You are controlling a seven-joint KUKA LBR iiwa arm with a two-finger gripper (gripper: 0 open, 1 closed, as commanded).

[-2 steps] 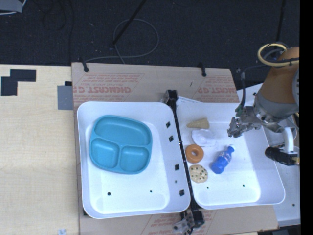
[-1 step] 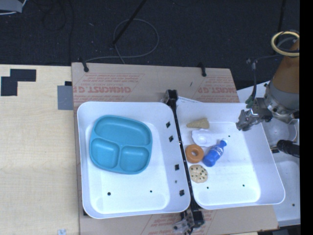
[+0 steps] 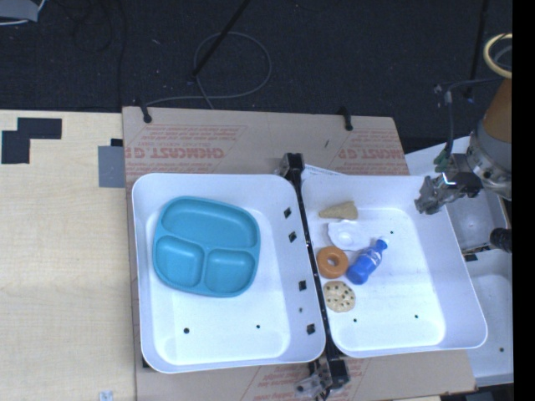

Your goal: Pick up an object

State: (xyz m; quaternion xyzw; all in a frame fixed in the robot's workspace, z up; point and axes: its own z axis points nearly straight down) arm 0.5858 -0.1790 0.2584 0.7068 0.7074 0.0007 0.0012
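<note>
I see the claw [image 3: 431, 194] hanging over the right bin's [image 3: 435, 307] far right rim, nothing between its fingers; spread or pressed together, I cannot tell. Left of it, inside that bin: blue bottle [image 3: 366, 262], donut [image 3: 333, 262], cookie [image 3: 338, 296], wedge [image 3: 338, 211].

Beyond my bench lies a dark carpet floor [image 3: 334, 48] strewn with black cables [image 3: 234, 57]. A pale wooden tabletop [image 3: 58, 266] stretches left, under a brown cardboard sheet [image 3: 251, 144].
</note>
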